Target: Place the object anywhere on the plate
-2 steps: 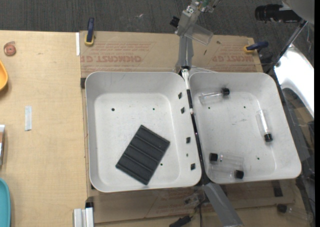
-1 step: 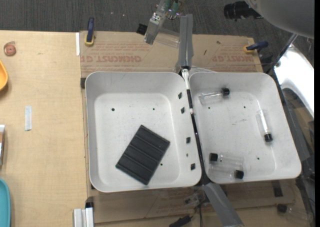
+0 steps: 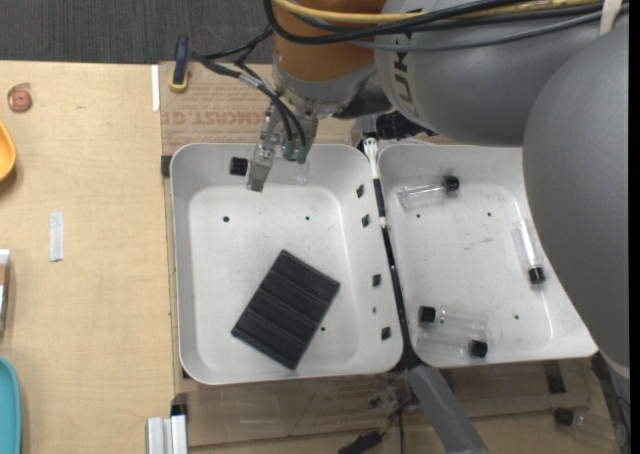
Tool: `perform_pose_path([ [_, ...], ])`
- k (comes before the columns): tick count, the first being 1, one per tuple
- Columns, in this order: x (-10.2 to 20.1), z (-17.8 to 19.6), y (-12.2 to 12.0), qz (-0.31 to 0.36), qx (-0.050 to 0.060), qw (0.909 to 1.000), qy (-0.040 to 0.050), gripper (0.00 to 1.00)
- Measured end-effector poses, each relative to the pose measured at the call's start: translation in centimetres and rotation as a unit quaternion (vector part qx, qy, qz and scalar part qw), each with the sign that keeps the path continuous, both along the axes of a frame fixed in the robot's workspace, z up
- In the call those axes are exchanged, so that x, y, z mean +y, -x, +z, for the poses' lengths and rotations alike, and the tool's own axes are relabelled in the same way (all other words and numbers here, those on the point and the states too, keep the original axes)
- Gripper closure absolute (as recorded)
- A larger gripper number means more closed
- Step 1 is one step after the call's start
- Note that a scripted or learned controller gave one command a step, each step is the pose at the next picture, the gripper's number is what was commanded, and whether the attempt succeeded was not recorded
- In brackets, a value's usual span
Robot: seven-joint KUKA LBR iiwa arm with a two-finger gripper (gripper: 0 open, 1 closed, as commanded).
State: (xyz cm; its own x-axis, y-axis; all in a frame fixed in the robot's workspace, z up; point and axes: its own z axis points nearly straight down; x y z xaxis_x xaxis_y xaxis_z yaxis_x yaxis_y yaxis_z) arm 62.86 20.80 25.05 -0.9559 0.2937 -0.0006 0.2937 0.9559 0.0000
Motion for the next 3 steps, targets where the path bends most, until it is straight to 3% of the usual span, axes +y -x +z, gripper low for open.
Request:
perform_pose_path([
  [1, 2.0, 5.0, 7.9, 0.129, 0.000, 0.9916, -0.0001, 1.00],
  [2, 1.8, 8.2, 5.3, 0.294, -0.001, 0.9559, -0.0004, 1.00],
  [3, 2.0, 2.4, -3.2, 0.354, -0.002, 0.9351, -0.0006, 1.00],
])
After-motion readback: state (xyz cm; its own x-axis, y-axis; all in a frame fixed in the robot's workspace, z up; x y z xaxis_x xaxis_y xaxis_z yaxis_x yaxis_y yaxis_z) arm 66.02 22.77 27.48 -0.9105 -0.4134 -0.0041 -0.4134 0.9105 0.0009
